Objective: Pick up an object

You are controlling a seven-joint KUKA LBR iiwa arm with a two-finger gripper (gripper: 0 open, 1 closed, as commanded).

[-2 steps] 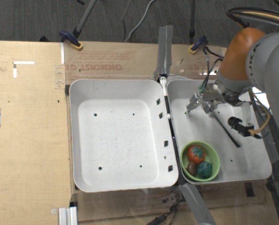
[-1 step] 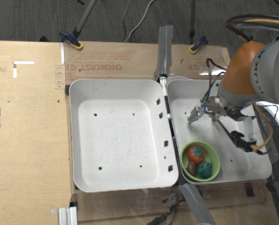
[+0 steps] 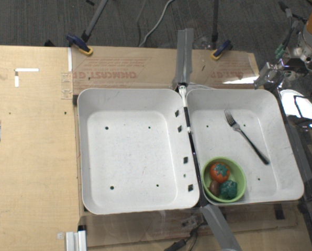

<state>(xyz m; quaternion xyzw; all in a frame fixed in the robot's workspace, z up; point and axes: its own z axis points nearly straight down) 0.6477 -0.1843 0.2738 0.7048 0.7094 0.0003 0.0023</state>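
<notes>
The arm sits at the far right edge of the bench, outside the bins, and its hand [image 3: 281, 67] hangs just beyond the far right corner of the right bin [image 3: 281, 190]. The metal parts there are small and glinting, and I cannot tell whether the hand is spread or pressed together; nothing can be made out between its tips.

The right bin carries everything worth taking. A fork [image 3: 245, 136] lies flat on the bin floor, tines toward the far edge and dark handle running toward the right wall. At the near left corner stands a green bowl [image 3: 238, 188], touching or nearly touching the bin's near wall. Inside it rest a red-orange ball [image 3: 219, 171], a teal lump [image 3: 229, 189] and a small brown piece [image 3: 214, 187], packed close together. The left bin [image 3: 93, 192] has only bare white floor with a few dark dots.

By my reading, the pick has not begun: this is the approach step. The next move calls for choosing a target, carrying the hand in over the right bin, and descending squarely. The fork lies low and thin, so it may slip; the bowl's pieces crowd each other.
</notes>
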